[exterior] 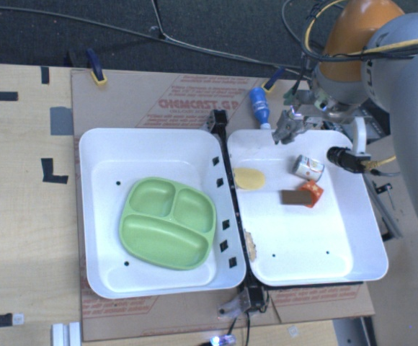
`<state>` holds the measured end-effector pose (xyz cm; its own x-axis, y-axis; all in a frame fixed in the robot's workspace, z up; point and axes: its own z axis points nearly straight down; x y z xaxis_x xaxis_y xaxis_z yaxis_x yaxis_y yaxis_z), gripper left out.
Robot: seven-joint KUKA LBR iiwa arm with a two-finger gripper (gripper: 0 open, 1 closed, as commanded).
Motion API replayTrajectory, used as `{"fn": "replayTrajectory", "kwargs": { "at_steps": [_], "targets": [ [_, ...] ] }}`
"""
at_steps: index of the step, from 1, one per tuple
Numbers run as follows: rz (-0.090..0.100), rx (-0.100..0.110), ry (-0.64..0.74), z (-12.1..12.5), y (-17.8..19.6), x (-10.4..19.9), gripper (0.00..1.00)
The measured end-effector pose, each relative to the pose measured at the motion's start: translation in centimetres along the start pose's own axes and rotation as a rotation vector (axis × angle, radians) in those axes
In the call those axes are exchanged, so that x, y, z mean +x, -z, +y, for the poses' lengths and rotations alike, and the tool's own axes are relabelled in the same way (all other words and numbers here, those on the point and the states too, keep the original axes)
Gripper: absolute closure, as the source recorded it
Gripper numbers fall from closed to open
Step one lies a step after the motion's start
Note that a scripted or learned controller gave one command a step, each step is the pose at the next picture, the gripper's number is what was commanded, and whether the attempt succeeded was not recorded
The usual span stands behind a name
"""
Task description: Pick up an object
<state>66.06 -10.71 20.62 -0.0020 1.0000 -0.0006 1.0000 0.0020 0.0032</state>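
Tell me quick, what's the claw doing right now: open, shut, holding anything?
Claw: above the right bin's back edge, nothing visible between its fingers; open or shut cannot be told.

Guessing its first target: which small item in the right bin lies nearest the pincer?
The small silver can, lying just below the pincer. The yellow disc sits farther left, and the brown-and-orange block lies lower, beyond the can.

bins 2 (97,150) | green plate 1 (168,223) | yellow disc 1 (250,178) | can 1 (308,167) | blue bottle 1 (259,107)
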Motion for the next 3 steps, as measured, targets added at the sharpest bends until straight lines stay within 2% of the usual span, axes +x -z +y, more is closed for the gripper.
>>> {"fn": "replayTrajectory", "kwargs": {
  "at_steps": [1, 3],
  "targets": [
    [0.003, 0.005, 0.005, -0.7, 0.0, 6.1, 1.00],
    [0.001, 0.007, 0.004, -4.3, -0.2, 16.9, 1.00]
  ]
}}
